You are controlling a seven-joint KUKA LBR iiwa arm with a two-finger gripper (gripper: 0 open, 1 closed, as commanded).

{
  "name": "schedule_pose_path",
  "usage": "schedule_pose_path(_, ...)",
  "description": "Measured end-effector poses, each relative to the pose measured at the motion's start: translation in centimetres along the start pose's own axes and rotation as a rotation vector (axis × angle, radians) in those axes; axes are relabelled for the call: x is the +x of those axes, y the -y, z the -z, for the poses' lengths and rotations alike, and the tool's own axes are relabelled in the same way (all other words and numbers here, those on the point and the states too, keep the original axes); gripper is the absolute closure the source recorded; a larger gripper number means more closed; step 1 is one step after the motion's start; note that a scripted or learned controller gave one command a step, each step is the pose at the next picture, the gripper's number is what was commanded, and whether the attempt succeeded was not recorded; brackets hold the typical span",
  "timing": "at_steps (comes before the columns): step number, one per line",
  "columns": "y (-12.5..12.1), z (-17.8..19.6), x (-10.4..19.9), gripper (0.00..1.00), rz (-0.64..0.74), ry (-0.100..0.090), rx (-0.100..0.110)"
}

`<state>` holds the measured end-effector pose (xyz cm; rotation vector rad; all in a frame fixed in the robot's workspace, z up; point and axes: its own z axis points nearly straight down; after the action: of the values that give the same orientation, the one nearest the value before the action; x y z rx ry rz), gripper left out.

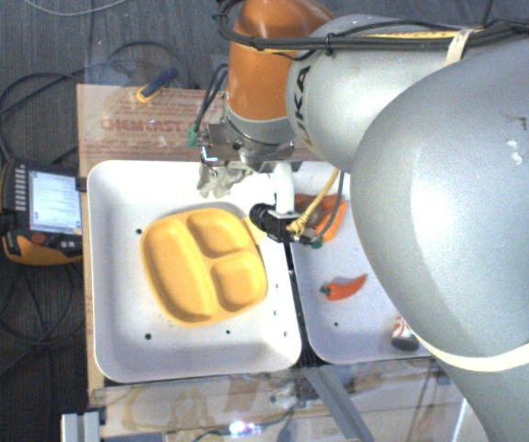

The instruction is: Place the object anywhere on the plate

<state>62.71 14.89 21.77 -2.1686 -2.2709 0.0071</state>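
A yellow sectioned plate (205,263) lies in the left white bin (117,339), tilted slightly. My gripper (218,181) hangs over the bin's far edge, just above the plate's upper rim, below the orange band of the arm (269,53). Its pale fingers point down toward the bin floor, and nothing can be made out between them. In the right bin (357,339) an orange carrot-like object (343,287) lies on the floor. Another orange object (324,215) sits further back, partly behind the arm's cables.
The big grey arm covers most of the right bin. A small dark and red item (403,336) lies near the right bin's front. A handheld pendant (43,212) rests left of the bench. A cardboard sheet (135,127) lies behind the left bin.
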Motion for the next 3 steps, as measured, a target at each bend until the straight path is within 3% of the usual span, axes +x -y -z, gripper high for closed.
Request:
schedule_pose_path(1, 6.0, -3.6, -6.3, 1.0, 0.062, 0.0, 0.001)
schedule_pose_path(2, 6.3, -2.3, 1.2, 1.0, 0.135, -0.001, -0.001)
schedule_pose_path(3, 0.1, -3.5, -3.1, 1.0, -0.043, 0.001, 0.0)
